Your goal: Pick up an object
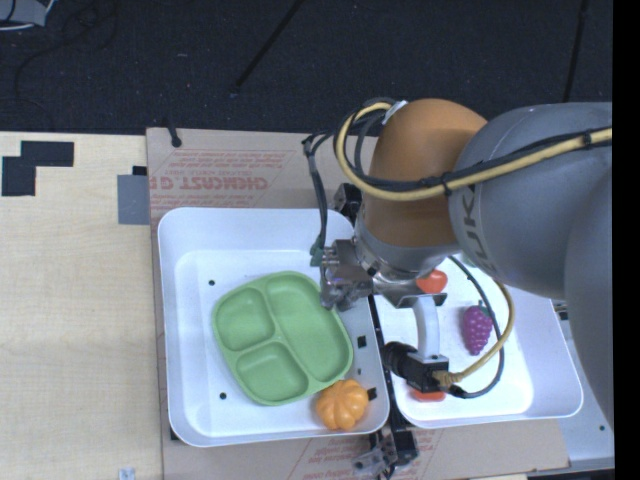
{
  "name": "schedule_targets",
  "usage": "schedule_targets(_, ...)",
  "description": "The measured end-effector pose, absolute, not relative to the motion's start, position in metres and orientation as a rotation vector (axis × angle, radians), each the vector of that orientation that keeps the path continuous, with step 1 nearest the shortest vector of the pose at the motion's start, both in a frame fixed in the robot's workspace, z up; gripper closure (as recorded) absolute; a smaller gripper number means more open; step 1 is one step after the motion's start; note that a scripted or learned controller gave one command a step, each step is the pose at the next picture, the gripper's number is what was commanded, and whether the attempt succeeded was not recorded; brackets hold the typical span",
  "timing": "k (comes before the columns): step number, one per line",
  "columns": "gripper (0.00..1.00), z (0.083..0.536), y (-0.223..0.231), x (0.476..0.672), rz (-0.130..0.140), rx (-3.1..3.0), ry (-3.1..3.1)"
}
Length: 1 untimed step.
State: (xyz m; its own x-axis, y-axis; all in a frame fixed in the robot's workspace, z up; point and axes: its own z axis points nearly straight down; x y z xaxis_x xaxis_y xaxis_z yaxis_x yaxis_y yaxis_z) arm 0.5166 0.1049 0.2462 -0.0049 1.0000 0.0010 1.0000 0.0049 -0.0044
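A green divided plate (280, 338) lies flat in the left bin (190, 368). An orange pumpkin-shaped toy (342, 405) sits just off the plate's near right corner. A purple bunch of grapes (477, 328) lies in the right bin (540, 393). A red-orange object (433, 282) peeks out from under the wrist, and another red bit (428, 396) shows near the right bin's front. My gripper (338, 290) hangs low over the divide between the bins, at the plate's upper right rim. The wrist hides most of it.
The big grey arm and its orange band (420, 183) cover the back of the right bin. Both bins rest on a cardboard sheet (230, 173) with pale bench to the left. Bare white floor shows along the left bin's left and front sides.
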Motion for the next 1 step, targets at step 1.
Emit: schedule_targets(1,0.00,0.2464,0.1031,0.5167,0.005,-2.218,-2.222)
